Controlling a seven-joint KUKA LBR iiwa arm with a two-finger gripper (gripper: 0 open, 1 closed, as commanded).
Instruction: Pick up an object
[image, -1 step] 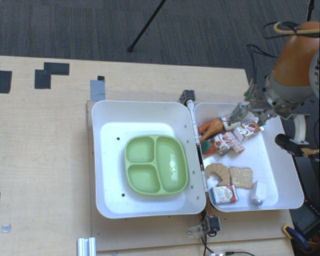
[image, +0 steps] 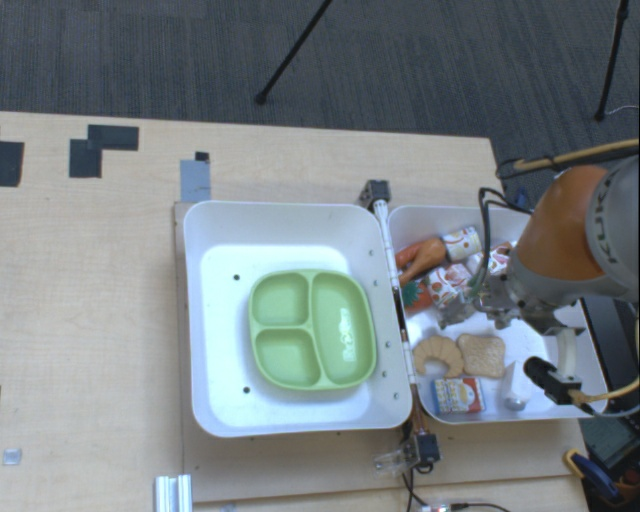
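Above the bench, along the far edge: dark grey carpet (image: 150, 55) crossed by thin black stand legs (image: 295, 50).

Light wooden bench top (image: 90, 320), bare across its left half; black tape patches (image: 98, 148) near the far left corner, a small grey block (image: 196, 180) just beyond the left bin's far left corner.

Left bin (image: 215, 400), shallow and white, with rounded corners. At its centre, a pale green divided plate (image: 312, 330) with three compartments, lying flat.

Between the two bins, a narrow seam with a black clamp (image: 376, 192) at the far end and a cable fitting (image: 420, 450) at the near end.

Right bin (image: 425, 395), white, holding the candidate objects: an orange carrot (image: 420, 257) by the far left corner; a small printed can (image: 462, 241) just beside it at the far edge; a red and green packet (image: 440, 290) near the left edge; a croissant (image: 438, 354) and a slice of toast (image: 482, 354) side by side toward the near edge; a small carton (image: 457, 396) at the near edge.

Gripper (image: 488, 300) over the middle of the right bin, beneath the grey and orange arm (image: 560, 240) entering from the right; cannot tell the state of the jaws, masked by the wrist.
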